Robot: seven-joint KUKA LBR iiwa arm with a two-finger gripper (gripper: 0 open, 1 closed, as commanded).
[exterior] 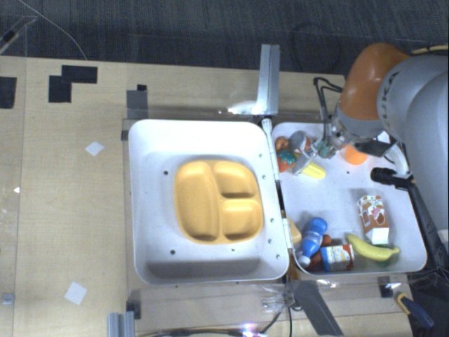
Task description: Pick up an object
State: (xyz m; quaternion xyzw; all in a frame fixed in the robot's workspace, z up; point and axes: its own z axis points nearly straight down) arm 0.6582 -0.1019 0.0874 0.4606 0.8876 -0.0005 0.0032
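the left bin (151, 188) sits on the bench (63, 209) and carries a yellow compartment tray (216, 201) near its middle; the tray has one long section on its left and two smaller sections on its right.

the right bin (351, 188) lies just beside the left bin and holds the loose objects. at its upper left corner there is a small cluster: an orange-and-teal item (284, 156), a grey item (298, 142) and a yellow piece (313, 170), all close together or touching. along the lower edge lie a blue bottle (316, 232) tilted on its side, a red-labelled can (339, 256) just beside it, and a banana (372, 248) near the lower right corner. a small carton (372, 213) stands just above the banana. an orange ball (356, 155) rests near the upper right.

the gripper (327, 146) is low over the upper part of the right bin, between the corner cluster and the orange ball, just beside the yellow piece. its opening cannot be told from this view, and no object is seen held by it. the arm (414, 97) enters from the right.
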